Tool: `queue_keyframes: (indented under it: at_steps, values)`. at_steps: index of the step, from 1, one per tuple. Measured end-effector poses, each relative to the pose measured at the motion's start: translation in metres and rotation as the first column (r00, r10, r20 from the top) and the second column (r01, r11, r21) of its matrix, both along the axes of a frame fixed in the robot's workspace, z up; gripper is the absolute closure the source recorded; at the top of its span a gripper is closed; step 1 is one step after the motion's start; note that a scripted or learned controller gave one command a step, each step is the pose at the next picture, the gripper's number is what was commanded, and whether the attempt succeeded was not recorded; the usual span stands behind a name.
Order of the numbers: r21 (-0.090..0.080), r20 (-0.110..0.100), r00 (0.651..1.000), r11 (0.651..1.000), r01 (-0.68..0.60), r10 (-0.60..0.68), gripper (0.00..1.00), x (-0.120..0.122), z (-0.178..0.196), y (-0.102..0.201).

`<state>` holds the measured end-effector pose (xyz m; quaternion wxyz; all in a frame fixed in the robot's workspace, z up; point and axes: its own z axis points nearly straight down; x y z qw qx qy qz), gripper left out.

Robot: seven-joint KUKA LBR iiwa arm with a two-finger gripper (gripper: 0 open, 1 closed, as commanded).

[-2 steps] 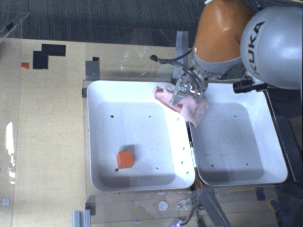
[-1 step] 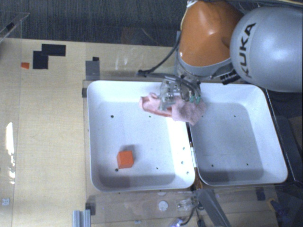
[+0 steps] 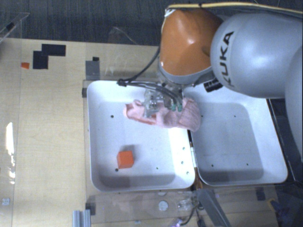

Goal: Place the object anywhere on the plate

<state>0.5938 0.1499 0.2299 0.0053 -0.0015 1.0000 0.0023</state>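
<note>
- An orange block (image 3: 125,159) lies loose near the front of the left bin (image 3: 102,141).
- Farther back, the gripper (image 3: 158,105) hangs over a pink plate (image 3: 163,116); whether it grips anything, I cannot tell.
- Likely step: fetching; next calls for descending onto the block.

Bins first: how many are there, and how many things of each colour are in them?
White bins: 2, left bin and right bin
Orange block: 1
Pink plate: 1, under the gripper
Total: 4
</note>
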Motion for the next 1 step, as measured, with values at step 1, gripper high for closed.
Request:
queue_keyframes:
  at_steps: [1]
  values:
    - [0.000,0.000,1.000,1.000,0.000,0.000,0.00,0.0001,0.0001,-0.0002]
